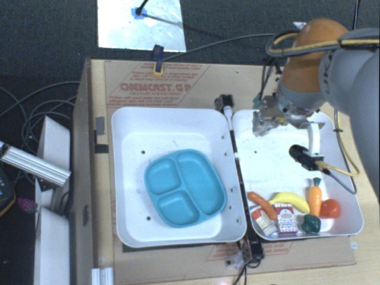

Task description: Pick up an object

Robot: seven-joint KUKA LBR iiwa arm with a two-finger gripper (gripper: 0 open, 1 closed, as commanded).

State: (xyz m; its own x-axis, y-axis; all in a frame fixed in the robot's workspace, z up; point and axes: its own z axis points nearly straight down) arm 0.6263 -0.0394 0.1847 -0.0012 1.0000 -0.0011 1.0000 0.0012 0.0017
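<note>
We note the end effector [263, 123], grip state unreadable, over the right bin's [267, 162] far end; toy foods [291, 209] cluster well toward the near rim.

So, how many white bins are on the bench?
2. The left shallow white plastic bin holds a blue divided tray; the right white bin holds toy food clustered at its near edge.
</note>
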